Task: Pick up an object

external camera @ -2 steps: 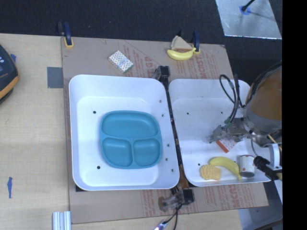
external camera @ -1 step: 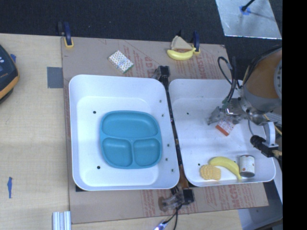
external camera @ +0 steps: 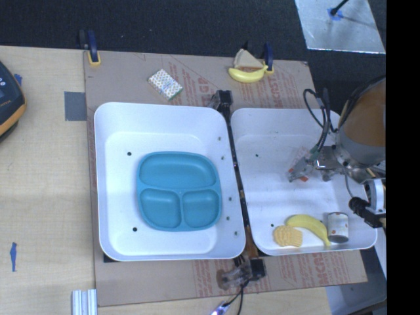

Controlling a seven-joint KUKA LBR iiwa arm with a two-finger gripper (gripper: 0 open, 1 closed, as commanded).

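Note:
My gripper [external camera: 300, 172] hangs low over the middle of the right bin [external camera: 262, 130], and the grey arm enters from the right edge. Along that bin's front wall lie a yellow banana [external camera: 310, 226], a round tan waffle-like cracker [external camera: 287, 236] touching the banana's left end, and a small silver can [external camera: 337, 228] to its right. The gripper stands well behind these three, apart from them. Nothing shows between the gripper and the bin floor.
The left bin [external camera: 111, 176] holds a blue divided plate [external camera: 178, 190]. Behind the bins lie a second banana with a wedge-shaped piece [external camera: 248, 73] and a small patterned packet [external camera: 165, 83]. Cables [external camera: 319, 113] loop beside the arm. A black and yellow device [external camera: 8, 100] sits far left.

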